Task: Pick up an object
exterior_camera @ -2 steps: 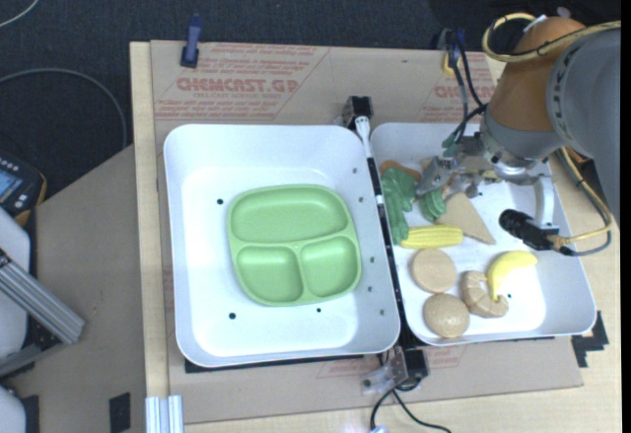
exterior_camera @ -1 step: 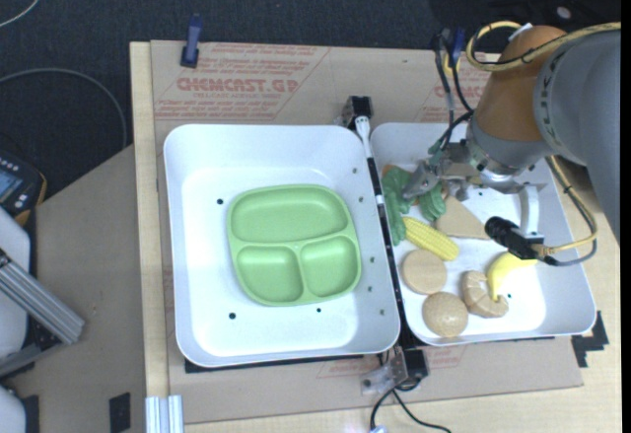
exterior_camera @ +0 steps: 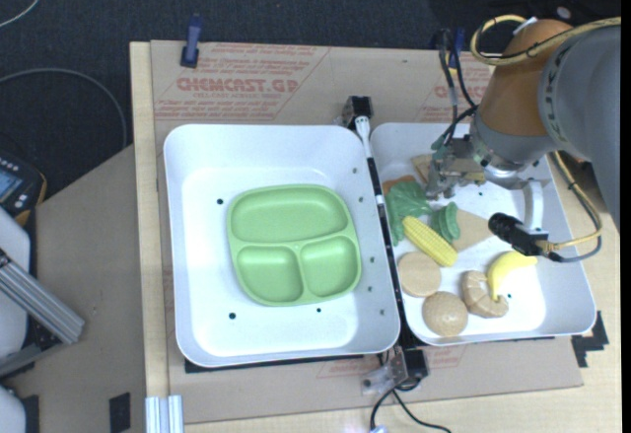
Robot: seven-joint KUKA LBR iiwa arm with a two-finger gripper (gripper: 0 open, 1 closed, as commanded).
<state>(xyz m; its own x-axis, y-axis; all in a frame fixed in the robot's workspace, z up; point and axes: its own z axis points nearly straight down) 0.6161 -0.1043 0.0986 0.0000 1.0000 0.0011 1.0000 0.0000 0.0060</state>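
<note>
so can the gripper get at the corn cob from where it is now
Probably yes. The gripper hangs over the right bin, just above the corn cob, which lies on top with its upper side bare. The green toy beside it crowds one side.

The arm (exterior_camera: 582, 86) is a thick, rounded grey casing with a broad orange band (exterior_camera: 518, 91) just above the wrist, ending in a grey metal flange. Yellow and dark cables (exterior_camera: 498, 27) loop around the orange section. Another yellow cable (exterior_camera: 582, 242) trails from a small black fitting (exterior_camera: 513, 232) beneath the wrist
</note>
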